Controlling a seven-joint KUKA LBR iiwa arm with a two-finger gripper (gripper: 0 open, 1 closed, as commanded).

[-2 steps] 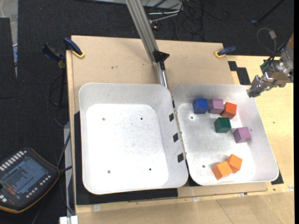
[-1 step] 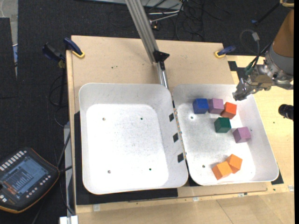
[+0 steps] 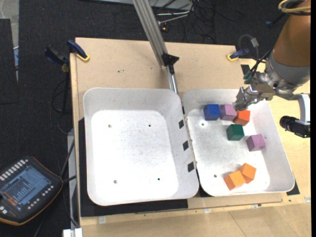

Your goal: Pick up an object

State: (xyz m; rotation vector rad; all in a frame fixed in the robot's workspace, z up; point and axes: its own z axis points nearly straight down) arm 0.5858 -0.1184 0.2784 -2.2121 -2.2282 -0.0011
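seven small blocks lie in the right bin (image 3: pixel 276 154); whether the fingers (image 3: pixel 242 104) grip anything is unclear.

The two bins, the left bin (image 3: pixel 132 144) and the right bin (image 3: pixel 276 167), are white with tiny dark specks. The bench (image 3: pixel 128 65) is light tan. In the right bin there is a blue block (image 3: pixel 212 112), a pink-purple block (image 3: pixel 228 112), a small orange block (image 3: pixel 242 116), a dark green block (image 3: pixel 235 132) and a purple block (image 3: pixel 256 142). Two more orange blocks (image 3: pixel 240 175) sit close together. The arm (image 3: pixel 294 38) is orange-brown and grey. The gripper (image 3: pixel 245 98) is grey. The clamps (image 3: pixel 78 51) are blue and yellow. The floor (image 3: pixel 39 107) is black.
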